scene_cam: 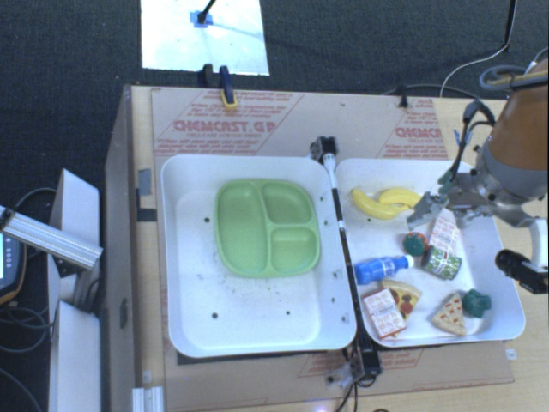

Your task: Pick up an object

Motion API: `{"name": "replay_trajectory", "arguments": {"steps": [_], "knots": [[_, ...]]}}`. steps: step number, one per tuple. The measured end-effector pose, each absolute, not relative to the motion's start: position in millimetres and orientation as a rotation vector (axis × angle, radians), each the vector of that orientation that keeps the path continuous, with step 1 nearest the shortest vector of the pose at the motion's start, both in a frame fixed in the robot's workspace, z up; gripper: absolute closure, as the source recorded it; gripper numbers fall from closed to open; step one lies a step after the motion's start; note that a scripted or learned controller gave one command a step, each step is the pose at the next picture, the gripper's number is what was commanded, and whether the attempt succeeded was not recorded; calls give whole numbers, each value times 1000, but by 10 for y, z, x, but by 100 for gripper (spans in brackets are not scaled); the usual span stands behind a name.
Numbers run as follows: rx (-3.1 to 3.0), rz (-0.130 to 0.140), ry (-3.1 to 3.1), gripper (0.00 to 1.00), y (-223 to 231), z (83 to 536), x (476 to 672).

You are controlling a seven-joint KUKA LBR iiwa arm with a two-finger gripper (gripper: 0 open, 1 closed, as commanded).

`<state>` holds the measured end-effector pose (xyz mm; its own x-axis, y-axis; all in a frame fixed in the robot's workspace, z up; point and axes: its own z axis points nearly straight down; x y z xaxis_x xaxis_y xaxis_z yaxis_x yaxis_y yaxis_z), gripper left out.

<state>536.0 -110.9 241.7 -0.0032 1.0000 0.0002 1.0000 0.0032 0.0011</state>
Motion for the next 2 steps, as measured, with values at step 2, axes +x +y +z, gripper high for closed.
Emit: {"name": "replay_trajectory", "arguments": {"steps": [2], "knots": [[2214,6,2218,0,-1644,881,5579]]}}
